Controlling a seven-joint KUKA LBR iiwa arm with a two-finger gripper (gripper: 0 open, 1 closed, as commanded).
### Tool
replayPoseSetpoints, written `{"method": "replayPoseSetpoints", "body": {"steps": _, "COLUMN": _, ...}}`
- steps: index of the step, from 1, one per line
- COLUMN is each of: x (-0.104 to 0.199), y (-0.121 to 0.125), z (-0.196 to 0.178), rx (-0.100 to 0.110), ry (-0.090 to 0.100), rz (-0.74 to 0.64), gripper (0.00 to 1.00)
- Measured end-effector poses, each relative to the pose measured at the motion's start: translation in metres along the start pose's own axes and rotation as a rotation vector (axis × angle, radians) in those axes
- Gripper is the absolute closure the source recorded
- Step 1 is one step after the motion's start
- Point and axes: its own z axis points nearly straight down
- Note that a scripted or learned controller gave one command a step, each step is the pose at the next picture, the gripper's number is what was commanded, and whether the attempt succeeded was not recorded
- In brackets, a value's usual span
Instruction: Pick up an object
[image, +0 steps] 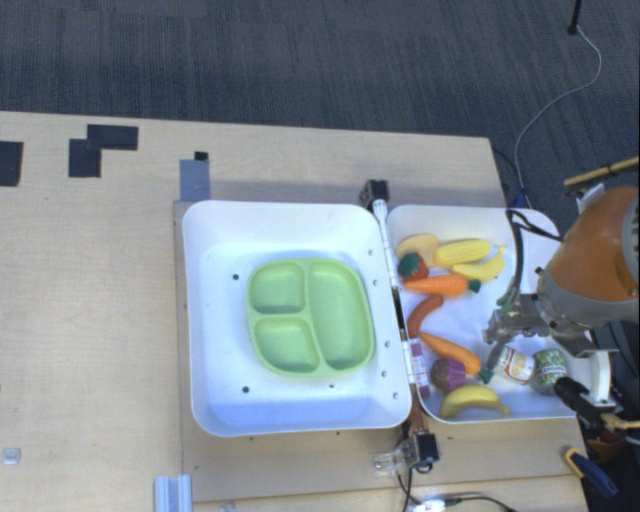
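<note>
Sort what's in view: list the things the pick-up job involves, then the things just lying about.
Job:
gripper
right bin
bananas
carrots
small jar

Lying about:
left bin
green divided plate
black cable

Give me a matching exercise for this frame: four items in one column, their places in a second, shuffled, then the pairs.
Items:
1. green divided plate
2. yellow corn
3. banana
4. small bottle

Places:
A. near end of the right bin
B. just below the gripper
C. left bin
D. far end of the right bin

Pairs: 1-C, 2-D, 3-A, 4-B
</note>
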Motion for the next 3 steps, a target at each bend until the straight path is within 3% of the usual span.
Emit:
{"method": "replayPoseSetpoints", "body": {"steps": 1, "x": 0.0, "y": 0.0, "z": 0.0, "rx": 0.0, "ry": 0.0, "rz": 0.0, "gripper": 0.0}}
{"method": "replayPoseSetpoints", "body": {"steps": 2, "x": 0.001, "y": 0.002, "z": -0.011, "rx": -0.004, "ry": 0.0, "rz": -0.002, "gripper": 1.0}}
{"method": "replayPoseSetpoints", "body": {"steps": 3, "x": 0.001, "y": 0.002, "z": -0.011, "rx": -0.004, "ry": 0.0, "rz": -0.002, "gripper": 0.0}}
